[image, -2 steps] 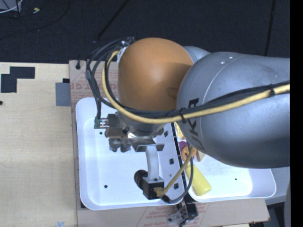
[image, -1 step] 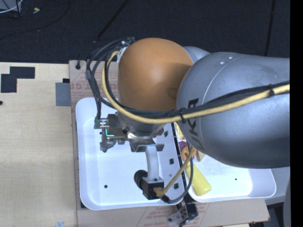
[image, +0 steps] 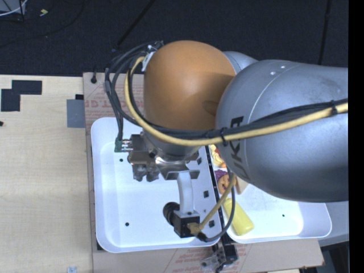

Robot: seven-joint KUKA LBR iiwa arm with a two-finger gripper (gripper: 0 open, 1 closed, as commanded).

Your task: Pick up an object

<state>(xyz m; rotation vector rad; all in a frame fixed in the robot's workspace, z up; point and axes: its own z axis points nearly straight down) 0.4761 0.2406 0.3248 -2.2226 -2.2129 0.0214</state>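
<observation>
1. Far left of the pincer lies the pale wooden worktop (image: 40, 175). It carries a black stepped patch (image: 21, 93) and a small grey square patch (image: 74, 112) towards its far edge.
2. The left shallow white plastic bin (image: 111, 209) sits around and below the pincer, on brown cardboard with red print (image: 187, 260).
3. The pincer (image: 147, 174) hangs over the far half of the left bin, under the metal wrist. Whether it is apart or together cannot be told, as the arm hides it from above.
4. Directly above the pincer sits the broad orange band (image: 185, 84), and the grey arm (image: 284, 129) runs off to its right, with a yellow cable (image: 273, 124) draped across.
5. To the right of the pincer, just past the wall between the bins, a yellow and pink patterned item (image: 222, 178) peeks out from under the arm. Its shape cannot be made out.
6. Further right and nearer the camera than the pincer, a yellow rounded plastic piece (image: 242, 220) lies tilted in the right shallow white plastic bin (image: 301, 223), well apart from the pincer.
</observation>
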